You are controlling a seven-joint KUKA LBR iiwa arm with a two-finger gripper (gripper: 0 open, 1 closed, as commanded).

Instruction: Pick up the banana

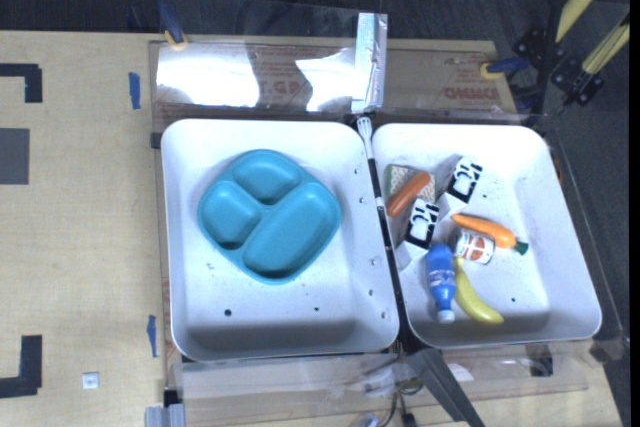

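Note:
A yellow banana (474, 299) lies in the right bin (560, 215), near its front edge. A blue bottle (440, 281) rests right against its left side, and a small red and white can (474, 248) sits just behind it.
Behind the can lie an orange carrot (487, 229), a hot dog (408, 194) and two black and white boxes (424, 220) (462, 179). The left bin (190, 305) holds a blue divided plate (268, 213). A clear panel (265, 65) stands behind the bins.

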